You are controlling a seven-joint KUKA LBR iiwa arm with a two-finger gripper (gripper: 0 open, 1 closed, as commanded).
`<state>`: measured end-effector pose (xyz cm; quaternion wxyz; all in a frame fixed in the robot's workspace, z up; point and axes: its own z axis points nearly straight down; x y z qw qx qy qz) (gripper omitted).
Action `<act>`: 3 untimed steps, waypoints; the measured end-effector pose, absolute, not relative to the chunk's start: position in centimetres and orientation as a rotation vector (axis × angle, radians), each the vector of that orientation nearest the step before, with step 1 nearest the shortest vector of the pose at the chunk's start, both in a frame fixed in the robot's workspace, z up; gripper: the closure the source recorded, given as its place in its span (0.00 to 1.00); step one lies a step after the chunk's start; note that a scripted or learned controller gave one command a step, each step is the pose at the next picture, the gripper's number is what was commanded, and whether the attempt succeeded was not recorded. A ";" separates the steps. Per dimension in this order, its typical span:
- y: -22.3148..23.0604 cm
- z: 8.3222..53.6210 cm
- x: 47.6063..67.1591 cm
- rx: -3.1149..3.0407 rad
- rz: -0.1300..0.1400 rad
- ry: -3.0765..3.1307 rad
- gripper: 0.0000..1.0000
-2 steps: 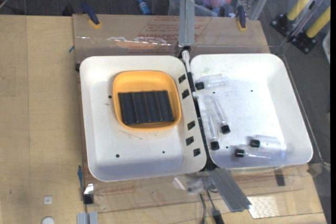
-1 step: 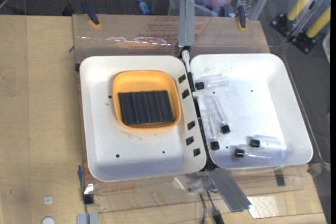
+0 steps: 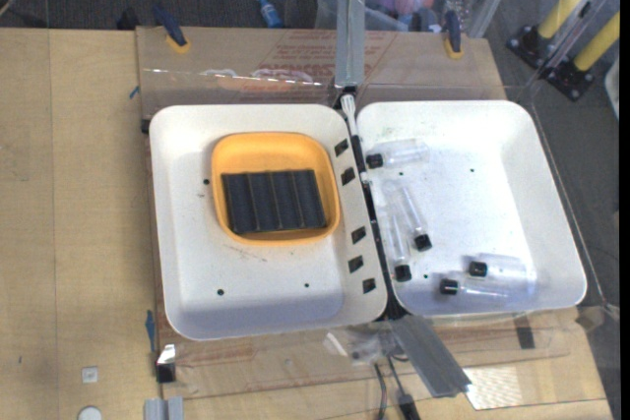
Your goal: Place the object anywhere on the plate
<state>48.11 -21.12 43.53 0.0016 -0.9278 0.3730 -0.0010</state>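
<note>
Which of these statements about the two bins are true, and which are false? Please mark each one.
1. The plate is in the left bin. True.
2. The plate is blue. False: it is orange-yellow.
3. A dark ribbed block lies on the plate. True.
4. The clear tubes lie in the left bin. False: they lie in the right bin.
5. The tubes have black caps. True.

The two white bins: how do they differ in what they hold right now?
The left bin holds one yellow plate with a dark ribbed block on it; the right bin holds several clear tubes with black caps, scattered loose. The left bin's load sits centred; the right bin's lies mostly toward its left and front. Both are shallow and white.
</note>
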 end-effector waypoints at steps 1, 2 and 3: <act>-21.7 43.5 49.0 -3.026 -0.003 0.828 1.00; -22.1 43.4 49.5 -3.121 -0.004 0.307 1.00; -22.1 42.8 49.2 -3.118 -0.006 0.321 1.00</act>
